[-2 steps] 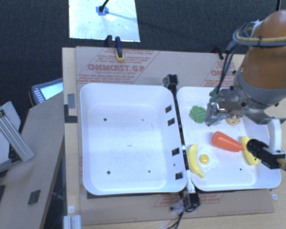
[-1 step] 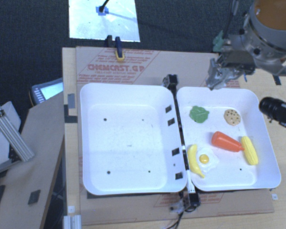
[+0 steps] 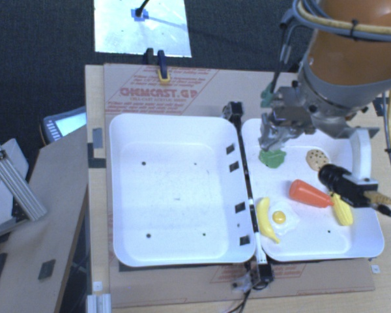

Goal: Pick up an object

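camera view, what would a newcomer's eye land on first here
The big orange-banded arm at the upper right, its gripper down over a green object in the right bin. Next the bright toy food there: an orange carrot, a banana and a fried egg.

Red block lettering is printed across the flat brown cardboard sheet (image 3: 158,87) lying under the two bins, and from here it reads roughly "CHEMCAST GP". A smaller red line sits above it, too fine to make out. More faint red print shows on the cardboard's near edge, unreadable.
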Controlling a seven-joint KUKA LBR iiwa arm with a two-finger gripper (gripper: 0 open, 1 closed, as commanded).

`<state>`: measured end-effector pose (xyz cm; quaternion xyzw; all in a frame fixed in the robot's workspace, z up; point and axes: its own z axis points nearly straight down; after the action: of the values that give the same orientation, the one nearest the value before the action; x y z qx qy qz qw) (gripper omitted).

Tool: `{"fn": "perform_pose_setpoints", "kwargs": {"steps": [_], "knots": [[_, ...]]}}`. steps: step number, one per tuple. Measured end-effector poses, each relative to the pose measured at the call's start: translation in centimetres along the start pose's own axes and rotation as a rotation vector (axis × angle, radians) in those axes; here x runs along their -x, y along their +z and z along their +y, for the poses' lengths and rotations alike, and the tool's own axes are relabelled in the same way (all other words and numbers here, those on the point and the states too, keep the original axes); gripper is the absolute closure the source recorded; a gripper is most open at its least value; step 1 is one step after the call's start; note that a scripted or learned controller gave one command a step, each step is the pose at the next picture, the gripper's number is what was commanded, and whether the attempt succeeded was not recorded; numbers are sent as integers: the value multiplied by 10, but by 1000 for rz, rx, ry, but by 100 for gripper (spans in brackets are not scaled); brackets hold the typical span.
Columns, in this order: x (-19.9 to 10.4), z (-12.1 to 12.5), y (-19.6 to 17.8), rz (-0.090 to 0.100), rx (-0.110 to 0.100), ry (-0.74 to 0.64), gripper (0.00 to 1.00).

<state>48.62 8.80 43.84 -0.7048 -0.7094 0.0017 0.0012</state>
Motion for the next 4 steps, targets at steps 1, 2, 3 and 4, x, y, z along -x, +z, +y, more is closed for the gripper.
{"fn": "perform_pose_setpoints", "kwargs": {"steps": [1, 2, 3, 4], "knots": [[1, 1, -15, 2, 10, -5, 100], [19, 1, 10, 0, 6, 7, 100], [18, 1, -3, 1, 10, 1, 100], [18, 2, -14, 1, 13, -3, 100]]}}
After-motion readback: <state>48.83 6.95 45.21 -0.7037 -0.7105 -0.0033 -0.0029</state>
